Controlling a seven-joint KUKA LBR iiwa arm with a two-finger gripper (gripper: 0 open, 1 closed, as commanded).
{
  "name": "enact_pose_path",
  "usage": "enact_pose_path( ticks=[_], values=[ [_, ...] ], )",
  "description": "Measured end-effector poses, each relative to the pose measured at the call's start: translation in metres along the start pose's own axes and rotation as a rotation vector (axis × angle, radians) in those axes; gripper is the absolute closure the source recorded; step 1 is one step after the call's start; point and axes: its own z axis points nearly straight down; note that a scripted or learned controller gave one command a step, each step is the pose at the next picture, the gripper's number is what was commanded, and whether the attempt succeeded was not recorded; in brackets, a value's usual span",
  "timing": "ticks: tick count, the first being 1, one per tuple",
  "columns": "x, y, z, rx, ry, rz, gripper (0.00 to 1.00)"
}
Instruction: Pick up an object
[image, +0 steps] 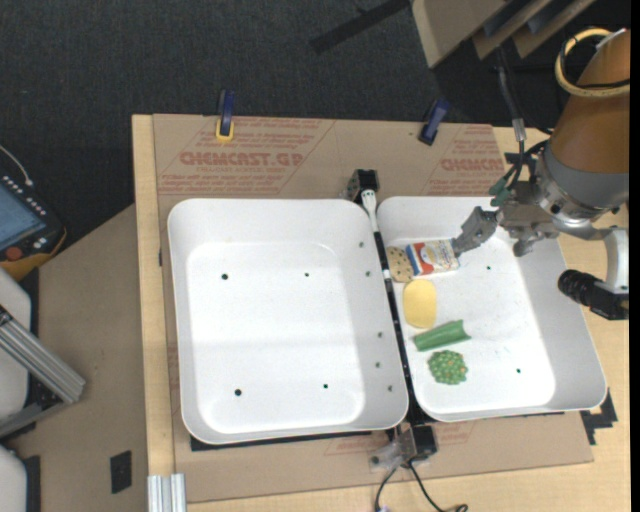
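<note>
While the jaws, whose state I could not tell, hovered, the snack packet lay just left.

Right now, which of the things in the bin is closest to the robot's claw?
The red, white and blue packet at the top of the right bin. The gripper is right beside it; the yellow and green pieces lie lower down.

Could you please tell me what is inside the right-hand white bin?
The right-hand white bin holds a small printed snack packet, a yellow lemon-shaped object, a green stick and a green knobbly ball. The gripper covers the packet's right end.
</note>
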Motion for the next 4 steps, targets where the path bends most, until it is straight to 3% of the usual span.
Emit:
enact_pose_path(
  ticks=[1,2,3,4],
  values=[
    [0.000,0.001,-0.011,-0.003,-0.001,-0.001,1.00],
    [0.025,-0.089,-0.033,0.006,0.004,-0.001,1.00],
    [0.079,-0.067,-0.165,-0.018,0.002,-0.008,1.00],
    [0.107,-0.087,-0.139,0.005,0.001,-0.003,1.00]
  ],
)
